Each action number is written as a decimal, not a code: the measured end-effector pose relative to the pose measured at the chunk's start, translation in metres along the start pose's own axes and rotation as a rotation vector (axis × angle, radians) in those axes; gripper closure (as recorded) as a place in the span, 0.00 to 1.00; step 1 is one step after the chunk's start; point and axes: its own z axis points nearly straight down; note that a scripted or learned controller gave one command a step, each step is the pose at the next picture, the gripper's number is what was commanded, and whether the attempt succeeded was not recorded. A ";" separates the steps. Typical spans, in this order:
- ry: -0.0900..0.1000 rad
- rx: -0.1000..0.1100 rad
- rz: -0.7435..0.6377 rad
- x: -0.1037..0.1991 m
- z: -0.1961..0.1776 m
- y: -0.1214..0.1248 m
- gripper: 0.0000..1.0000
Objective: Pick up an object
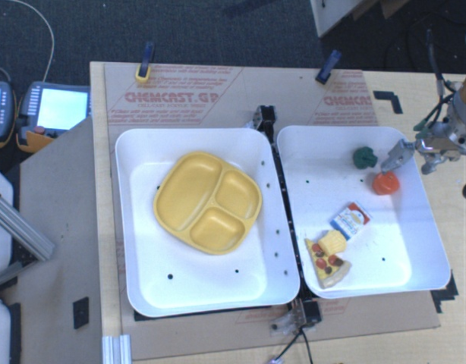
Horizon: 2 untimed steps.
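Red toy (385, 183) partly under end effector (412, 156), arm cropped.

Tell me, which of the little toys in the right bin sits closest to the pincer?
The orange-red tomato-like toy, just below the pincer. The dark green toy lies further left; the small carton and pizza slice lie lower down.

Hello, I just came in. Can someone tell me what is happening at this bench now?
A robot arm reaches in from the right, its gripper over the right bin, near a red tomato-like toy and a green toy. It holds nothing yet. A small carton and a toy pizza slice lie nearer the front. The left bin holds a yellow divided plate.
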 end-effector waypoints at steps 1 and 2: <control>-0.003 -0.015 -0.004 0.001 -0.009 0.003 0.00; -0.001 -0.010 -0.006 0.005 0.051 0.010 0.00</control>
